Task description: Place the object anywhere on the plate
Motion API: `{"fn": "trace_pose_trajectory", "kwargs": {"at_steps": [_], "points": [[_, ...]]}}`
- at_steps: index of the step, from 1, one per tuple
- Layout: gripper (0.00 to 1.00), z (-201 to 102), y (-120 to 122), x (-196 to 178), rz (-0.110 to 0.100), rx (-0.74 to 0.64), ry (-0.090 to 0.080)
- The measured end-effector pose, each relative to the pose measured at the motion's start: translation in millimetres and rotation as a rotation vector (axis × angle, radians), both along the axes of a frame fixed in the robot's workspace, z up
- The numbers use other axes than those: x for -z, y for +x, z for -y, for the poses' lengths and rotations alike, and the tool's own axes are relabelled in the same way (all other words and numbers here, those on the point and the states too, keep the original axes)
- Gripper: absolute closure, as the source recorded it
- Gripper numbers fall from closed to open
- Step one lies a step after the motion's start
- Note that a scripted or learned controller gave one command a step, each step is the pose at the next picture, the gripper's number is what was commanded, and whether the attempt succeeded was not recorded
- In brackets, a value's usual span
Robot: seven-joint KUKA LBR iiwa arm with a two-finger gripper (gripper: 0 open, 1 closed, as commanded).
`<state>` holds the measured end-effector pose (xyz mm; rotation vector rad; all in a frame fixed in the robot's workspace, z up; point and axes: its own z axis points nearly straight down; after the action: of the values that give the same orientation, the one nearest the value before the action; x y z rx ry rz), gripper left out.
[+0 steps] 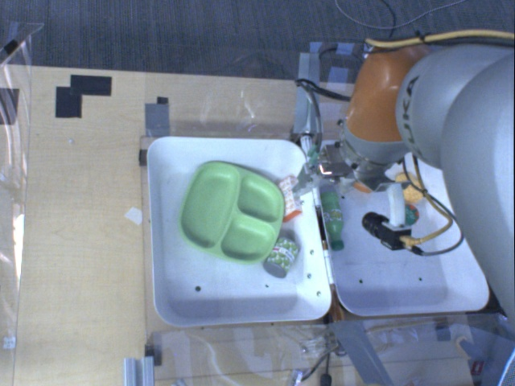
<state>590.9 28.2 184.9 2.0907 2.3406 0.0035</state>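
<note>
A pale wooden tabletop (80, 240) fills the lower part of the view, with grey carpet behind it and black marker shapes near its far left corner. Two shallow white bins sit side by side on it: the left bin (173, 296) and the right bin (402, 292), their near corners touching. The grey arm (467, 127) comes in from the right and covers much of the right bin, its orange band (378, 95) above the wrist. A green plate (229, 209) with three compartments lies in the left bin, toward the far half, slightly turned.

The gripper (310, 171) sits low over the seam between the two bins, just past the plate's right edge. Whether its fingers are apart or together cannot be told, since the wrist and cables hide them. A small white and red packet (291, 193) lies right against the plate's right rim, under the gripper; whether it is held is unclear. A green bottle (331, 217) lies on its side in the right bin, just beside the dividing wall. A small round can (282, 256) with a green patterned label rests in the left bin, touching the plate's near right corner.
</note>
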Motion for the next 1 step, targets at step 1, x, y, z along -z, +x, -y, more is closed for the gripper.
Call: {"fn": "trace_pose_trajectory", "kwargs": {"at_steps": [1], "points": [[0.00,42.8,-6.7,-0.2,0.000,0.089,0.001]]}}
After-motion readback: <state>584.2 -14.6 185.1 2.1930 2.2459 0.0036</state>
